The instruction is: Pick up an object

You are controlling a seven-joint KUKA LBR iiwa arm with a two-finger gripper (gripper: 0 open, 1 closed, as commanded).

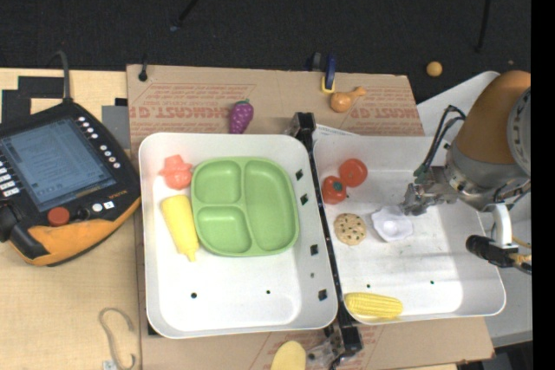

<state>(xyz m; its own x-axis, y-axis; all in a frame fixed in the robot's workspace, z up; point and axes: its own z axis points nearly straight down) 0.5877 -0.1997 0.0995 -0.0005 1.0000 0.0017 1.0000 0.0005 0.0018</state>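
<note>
The right bin [434, 290] holds an orange-red tomato [353, 172], a smaller red piece [334, 188], a round cookie [350, 229] and a small white cup-like object [392, 226]. A yellow corn cob [374, 305] lies on that bin's front rim. My gripper [416, 200] hangs low over the right bin, just right of and above the white object, very close to it. Whether they touch I cannot tell. The arm's orange band [494, 113] shows at the right edge.
The left bin [225, 303] carries a green divided plate [243, 207], a pink toy [175, 172] and a yellow piece [180, 225]. Behind the bins lie a purple grape bunch [241, 115] and an orange gourd [345, 99]. A teach pendant [61, 178] sits far left.
</note>
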